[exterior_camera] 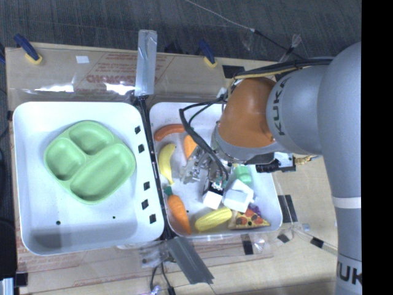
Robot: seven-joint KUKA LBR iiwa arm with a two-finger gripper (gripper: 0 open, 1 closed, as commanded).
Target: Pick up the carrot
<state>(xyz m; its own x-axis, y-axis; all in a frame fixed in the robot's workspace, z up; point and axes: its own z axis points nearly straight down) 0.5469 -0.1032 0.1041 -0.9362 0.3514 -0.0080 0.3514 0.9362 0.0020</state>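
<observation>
The carrot (178, 210) lies in the right bin (270, 196), near that bin's lower left corner. Its long axis runs from upper left to lower right, with the small green stem end at the upper left, close to the wall between the two bins.

Above it lies a banana (166, 161), nearly upright along the same wall. To its right lies a corn cob (212, 219), and beyond that a pizza slice (250, 220). A sausage (168, 131) curves along the top of the bin, and an orange wedge (190, 146) sits below it. A white block (237, 196) rests in the middle.

The hand (198, 171) hangs over the middle of the right bin, just right of the banana and above the carrot, apart from it. I cannot tell whether it is apart or together.

The left bin (37, 226) holds a green divided plate (89, 160). The carrot has bare bin floor only on its upper right side.
</observation>
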